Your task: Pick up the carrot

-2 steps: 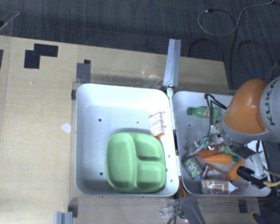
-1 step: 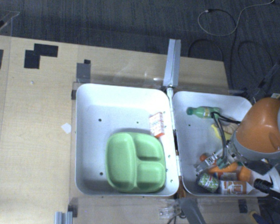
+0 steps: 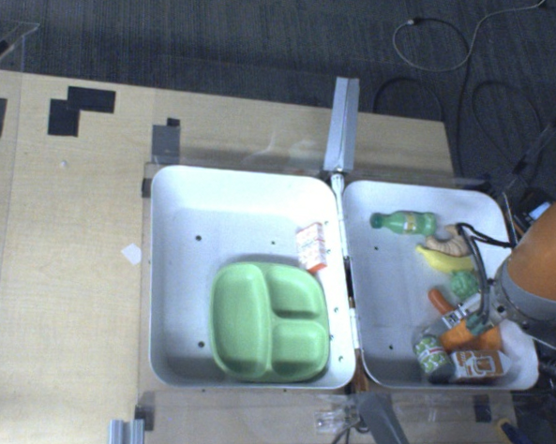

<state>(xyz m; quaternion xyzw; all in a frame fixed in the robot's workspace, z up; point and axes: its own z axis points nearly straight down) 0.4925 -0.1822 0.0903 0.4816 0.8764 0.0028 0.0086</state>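
Carrot (image 3: pixel 440 299) in right bin (image 3: pixel 385 307), crowded btwn banana (image 3: pixel 445 260), can (image 3: pixel 429 355) & carton (image 3: pixel 476 365). Gripper (image 3: pixel 474 322) beside it; grip state can't tell. Labels unreadable.

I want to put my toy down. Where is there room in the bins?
Left white bin: bare floor left of and behind the green divided plastic tray. Right white bin: bare left half. Its right side is crowded: green bottle, yellow banana, orange carrot.

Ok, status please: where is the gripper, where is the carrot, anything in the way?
Gripper low in right white bin, fingers unclear. Small orange carrot just beside it, not held. Crowded by yellow banana, green can, orange carton.
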